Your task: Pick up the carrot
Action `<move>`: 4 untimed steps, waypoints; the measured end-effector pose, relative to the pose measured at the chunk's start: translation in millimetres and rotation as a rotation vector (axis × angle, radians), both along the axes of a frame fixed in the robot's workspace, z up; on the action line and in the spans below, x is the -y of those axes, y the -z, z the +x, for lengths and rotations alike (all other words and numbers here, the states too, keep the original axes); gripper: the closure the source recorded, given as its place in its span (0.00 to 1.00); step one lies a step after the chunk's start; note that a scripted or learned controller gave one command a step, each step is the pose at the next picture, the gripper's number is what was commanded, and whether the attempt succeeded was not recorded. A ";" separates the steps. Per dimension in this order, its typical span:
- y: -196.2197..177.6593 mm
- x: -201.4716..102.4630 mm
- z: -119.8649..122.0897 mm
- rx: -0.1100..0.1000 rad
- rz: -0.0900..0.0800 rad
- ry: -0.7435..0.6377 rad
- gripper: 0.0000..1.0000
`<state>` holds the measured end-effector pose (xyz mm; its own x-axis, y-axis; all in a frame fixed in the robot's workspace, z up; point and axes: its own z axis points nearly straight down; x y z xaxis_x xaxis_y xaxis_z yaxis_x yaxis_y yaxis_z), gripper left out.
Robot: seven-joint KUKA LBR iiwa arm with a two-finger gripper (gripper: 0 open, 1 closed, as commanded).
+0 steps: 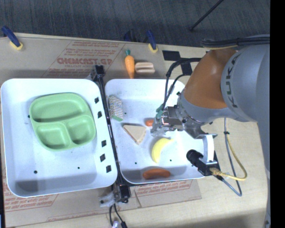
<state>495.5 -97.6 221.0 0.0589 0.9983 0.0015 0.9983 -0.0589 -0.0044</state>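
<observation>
Carrot (129, 64): orange with a green top, lying on the counter (61, 56) just beyond the far rim of the right bin (133, 87), outside it, beside a small tan-and-pink sandwich-like toy (144, 68).

Gripper (157, 123): hanging low inside the right bin, near its middle, well apart from the carrot; whether it is wide or narrow cannot be told, and nothing is showing in its grasp.

Right bin contents: a grey grater-like piece (116, 106) sitting near the left wall; a pale wedge (135, 133) lying at centre; a yellow banana (159, 149) lying just beside the gripper; a red-orange sausage (156, 173) resting against the near wall.

Left bin (19, 175): carrying a green sectioned plate (61, 120).
</observation>
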 end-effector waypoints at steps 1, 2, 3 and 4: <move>-61.0 89.5 -19.0 0.004 -0.002 -0.343 1.00; 1.9 34.4 -19.2 0.001 0.001 -0.289 1.00; -2.2 59.4 -19.2 0.003 -0.002 -0.191 1.00; -95.6 97.7 -18.7 0.004 -0.002 -0.183 1.00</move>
